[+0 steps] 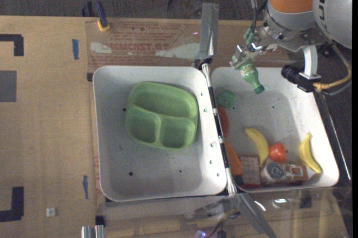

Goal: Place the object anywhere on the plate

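Overhead view of the bench with two white bins side by side. The gripper, at the end of the grey arm with its orange band, hangs over the far left corner of the right bin, its fingers pinching a small green bottle by its upper end; the bottle hangs tilted, cap end pointing down and to the right, apparently clear of the bin floor. The green divided plate lies in the left bin, toward its far edge, and all its compartments are bare. Two bananas, a tomato and other toy foods crowd the right bin's near edge. Judged from this arrangement, the pick-up appears accomplished; carrying the bottle across the divider between the bins and releasing it on the plate remain.
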Tool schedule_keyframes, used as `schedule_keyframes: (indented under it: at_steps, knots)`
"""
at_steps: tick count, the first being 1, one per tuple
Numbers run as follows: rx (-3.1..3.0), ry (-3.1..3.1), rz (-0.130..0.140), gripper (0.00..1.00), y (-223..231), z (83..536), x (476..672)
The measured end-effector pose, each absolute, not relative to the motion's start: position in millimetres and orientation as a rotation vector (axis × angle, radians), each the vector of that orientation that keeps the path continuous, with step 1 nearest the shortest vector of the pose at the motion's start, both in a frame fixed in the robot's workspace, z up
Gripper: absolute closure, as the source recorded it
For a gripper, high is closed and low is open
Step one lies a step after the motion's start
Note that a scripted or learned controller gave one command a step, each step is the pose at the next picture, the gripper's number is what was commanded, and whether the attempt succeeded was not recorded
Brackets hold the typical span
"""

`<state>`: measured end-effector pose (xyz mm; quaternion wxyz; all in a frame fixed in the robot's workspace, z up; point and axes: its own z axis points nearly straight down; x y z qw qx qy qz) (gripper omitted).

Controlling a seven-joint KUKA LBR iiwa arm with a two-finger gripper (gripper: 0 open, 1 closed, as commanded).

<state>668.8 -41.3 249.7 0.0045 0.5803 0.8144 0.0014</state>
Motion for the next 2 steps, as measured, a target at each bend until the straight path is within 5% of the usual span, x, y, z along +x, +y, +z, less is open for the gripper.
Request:
schedule_keyframes:
  at_steps: [1, 2]
  knots:
    - [1.887, 2.508, 0.002, 1.0, 9.6, 359.3, 639.4]
    - [1.565, 2.724, 0.0, 1.0, 14.1, 272.0, 621.4]
